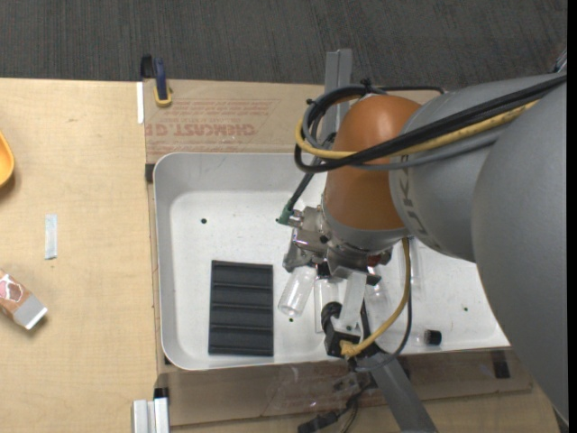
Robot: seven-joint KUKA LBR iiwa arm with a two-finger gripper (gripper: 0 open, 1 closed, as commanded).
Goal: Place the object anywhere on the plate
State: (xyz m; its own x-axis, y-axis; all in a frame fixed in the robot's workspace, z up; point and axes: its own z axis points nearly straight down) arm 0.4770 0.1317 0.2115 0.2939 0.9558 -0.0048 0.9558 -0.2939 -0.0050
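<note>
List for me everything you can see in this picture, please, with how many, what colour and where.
white bin: one, white, middle of the bench
ridged block: one, black, lying flat in the bin's near left part
small dark piece: one, black, near the bin's near right corner; too small to name
cardboard sheet: one, brown with red print, under the bin's far edge
clamp: one, blue and yellow, on the cardboard's far left corner
small flat strip: one, pale grey, on the wooden bench at left
wrapped item: one, reddish and grey, at the left edge
orange thing: one, cut off by the left edge
arm: one, grey with orange band, reaching in from the right
gripper: one, over the bin beside the ridged block
</note>
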